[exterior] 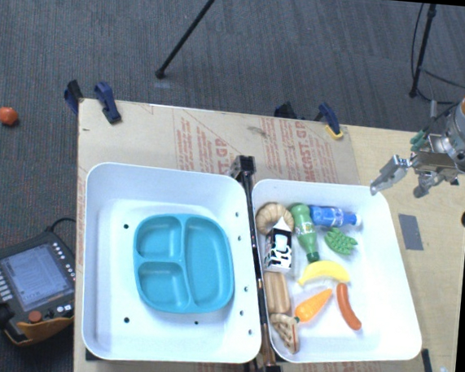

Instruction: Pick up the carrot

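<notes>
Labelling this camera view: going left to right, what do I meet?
Orange ball → teach pendant → blue tray → milk carton → carrot → sausage → claw.

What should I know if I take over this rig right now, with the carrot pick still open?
Gripper: open, holding nothing, above the bench just past the far right corner of the right bin.
Carrot: lying in the right bin, near the front, between the banana and the sausage, with the bread stick on its left.
Left bin: holds the blue plate.
Done: nothing yet; the carrot is untouched.
Left: move over the carrot, come down, close on it, lift.
</notes>
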`<act>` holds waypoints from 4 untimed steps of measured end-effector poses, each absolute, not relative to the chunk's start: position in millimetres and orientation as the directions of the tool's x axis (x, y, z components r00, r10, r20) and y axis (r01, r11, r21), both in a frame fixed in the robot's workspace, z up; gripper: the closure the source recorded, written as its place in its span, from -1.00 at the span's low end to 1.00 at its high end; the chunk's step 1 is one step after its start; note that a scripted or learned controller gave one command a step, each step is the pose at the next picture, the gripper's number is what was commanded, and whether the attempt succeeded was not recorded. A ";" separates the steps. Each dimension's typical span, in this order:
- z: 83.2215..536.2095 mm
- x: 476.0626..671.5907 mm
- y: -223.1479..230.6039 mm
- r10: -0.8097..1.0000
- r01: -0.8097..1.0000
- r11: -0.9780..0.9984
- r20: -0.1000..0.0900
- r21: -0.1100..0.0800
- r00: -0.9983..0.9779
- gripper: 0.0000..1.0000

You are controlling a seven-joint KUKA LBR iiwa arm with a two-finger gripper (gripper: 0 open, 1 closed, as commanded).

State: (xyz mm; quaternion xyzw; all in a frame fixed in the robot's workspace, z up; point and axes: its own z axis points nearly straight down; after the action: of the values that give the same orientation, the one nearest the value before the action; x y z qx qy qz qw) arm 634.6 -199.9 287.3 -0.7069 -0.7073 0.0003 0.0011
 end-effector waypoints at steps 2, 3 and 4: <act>104.5 517.4 -109.6 0.945 0.945 0.326 0.003 -0.003 -0.326 -1.00; 87.2 502.7 -96.8 0.957 0.957 0.290 0.002 -0.003 -0.290 -1.00; 87.1 474.9 -101.7 0.978 0.978 -0.210 0.002 -0.005 0.210 -1.00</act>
State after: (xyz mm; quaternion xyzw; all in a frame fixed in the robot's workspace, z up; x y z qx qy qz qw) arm 474.9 -101.7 87.1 -0.7778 -0.6285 0.0009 0.0028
